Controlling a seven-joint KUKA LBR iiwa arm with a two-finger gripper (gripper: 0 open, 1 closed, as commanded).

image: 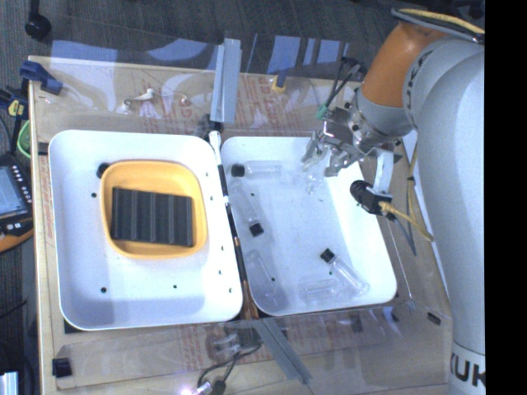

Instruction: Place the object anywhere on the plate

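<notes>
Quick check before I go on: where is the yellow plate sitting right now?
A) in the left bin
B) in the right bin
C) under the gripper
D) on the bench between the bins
A: the yellow plate, with its dark ribbed centre, lies inside the left bin, while the gripper hangs over the right bin.

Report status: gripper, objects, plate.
Gripper over right bin's upper area, nothing seen held. Clear capped tubes lie in right bin. Yellow plate in left bin, path unobstructed.
</notes>
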